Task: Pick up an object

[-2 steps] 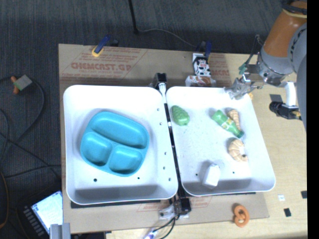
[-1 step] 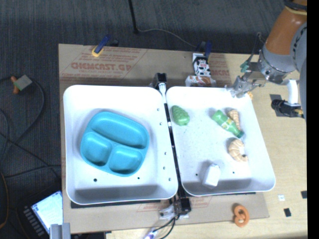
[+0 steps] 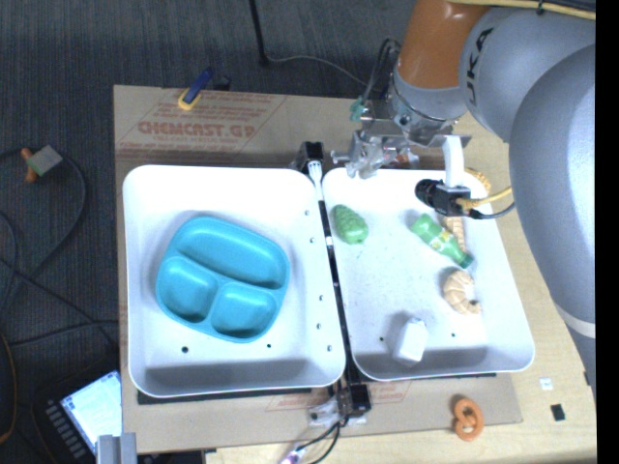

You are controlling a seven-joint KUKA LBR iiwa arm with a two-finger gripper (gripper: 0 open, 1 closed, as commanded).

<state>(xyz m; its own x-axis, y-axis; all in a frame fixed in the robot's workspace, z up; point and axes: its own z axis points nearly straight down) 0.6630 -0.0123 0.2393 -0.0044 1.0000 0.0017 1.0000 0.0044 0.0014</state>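
Green rounded lump (image 3: pixel 350 224) is taken as the likeliest target; it is found in the right bin (image 3: pixel 511 348), close to the divider and just below the gripper (image 3: pixel 370 159), which is held over that bin's far rim. Nothing is seen carried by the gripper, and whether it is spread or pressed together cannot be told, its tip being lost in glare and clutter. The lump is judged light, smooth and perhaps slightly soft, so slipping is to be expected; it is best taken across its narrower middle. A green bottle-like piece (image 3: pixel 440 238), a tan shell-shaped toy (image 3: pixel 461 291) and a white block (image 3: pixel 411 340) are also laid in that bin; a pale item (image 3: pixel 476 180) by the wrist is partly hidden and cannot be identified.
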